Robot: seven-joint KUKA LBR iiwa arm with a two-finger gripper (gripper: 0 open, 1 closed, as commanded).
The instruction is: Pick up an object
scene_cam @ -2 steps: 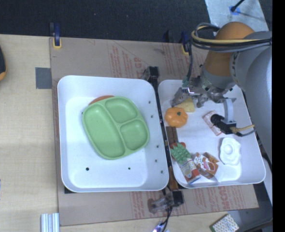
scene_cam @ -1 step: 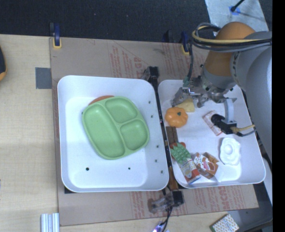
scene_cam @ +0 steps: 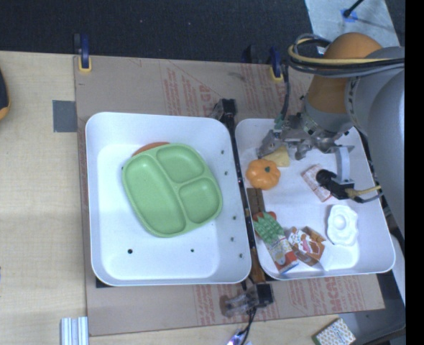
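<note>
- Snack packets [scene_cam: 292, 244] and a fried-egg toy [scene_cam: 341, 225] lying loose at the right bin's [scene_cam: 374, 261] near end
- Orange pumpkin [scene_cam: 263, 174] resting midway, within reach
- Gripper [scene_cam: 292, 141] hovering at the far end; its opening I cannot tell

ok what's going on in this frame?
The arm has its pincer low over the far end of the right bin, next to a small orange pumpkin. Nothing visibly held. That bin also holds a fried egg toy and snack packets. The left bin holds a green divided plate.
</note>
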